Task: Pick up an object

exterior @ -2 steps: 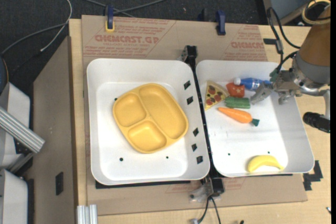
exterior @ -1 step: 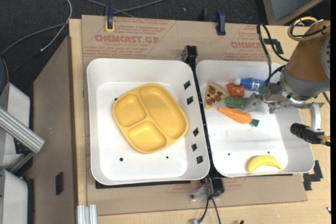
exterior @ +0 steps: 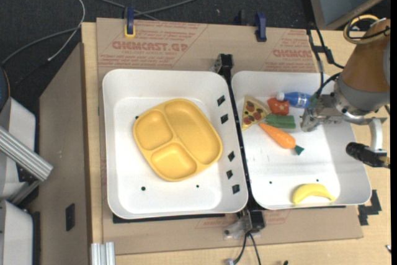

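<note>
A yellow divided plate (exterior: 178, 139), orange carrot (exterior: 278, 135), yellow banana (exterior: 312, 193) and blue bottle (exterior: 293, 98) sit in white bins (exterior: 118, 152).

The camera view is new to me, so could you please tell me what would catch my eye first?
A big yellow divided plate lies in the left bin. The right bin holds a carrot, a pizza slice and a banana, with the gripper low over its far side.

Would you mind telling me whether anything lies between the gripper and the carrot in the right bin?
Nothing visible does. The gripper hangs over the right bin, just right of the carrot; bare bin floor lies between them. The bottle and red toy sit further back, and the banana lies at the front.
</note>
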